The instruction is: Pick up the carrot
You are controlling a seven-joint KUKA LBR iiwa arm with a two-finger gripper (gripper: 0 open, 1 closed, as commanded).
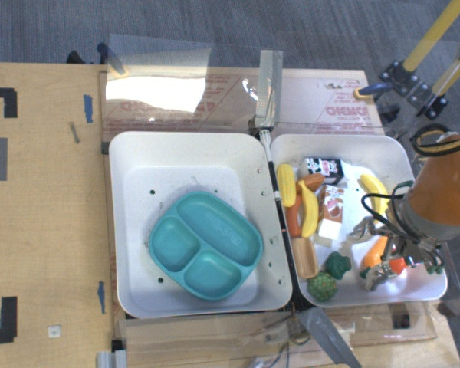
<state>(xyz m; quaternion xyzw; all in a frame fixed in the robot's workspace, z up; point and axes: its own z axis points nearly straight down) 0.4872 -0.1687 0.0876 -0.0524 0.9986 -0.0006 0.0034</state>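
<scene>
My arm [441, 194] enters from the right edge of the camera view, its orange band above the wrist sitting over the right bin [399, 150]. My gripper [377, 263] is low in the near right part of that bin, pointing down and to the left.

Jaw state: pinching the carrot [375, 251]. The carrot is a short orange piece, tilted, and it sits between my two fingers [370, 277] just above the white floor of the bin. Whether it touches the floor cannot be told from this angle. A small red-orange piece [398, 265] lies just beside my fingers on the right.

Right bin contents, left to right:
- A yellow corn cob [285, 184] lies along the left wall.
- A banana [309, 211] lies next to the corn cob, with an orange sausage-shaped piece [294, 221] between them.
- A tan bread piece [304, 257] lies nearer the front.
- Two green broccoli pieces sit at the front: a light one [323, 286] and a darker one [338, 264].
- A black-and-white carton [323, 167] lies at the far end.
- A second banana [374, 191] lies near the middle, just beyond my fingers.

Left bin [130, 205]: it holds a teal tray [205, 244] with three compartments. The tray is well apart from my gripper.

Both bins rest side by side on the bench [38, 205].
</scene>
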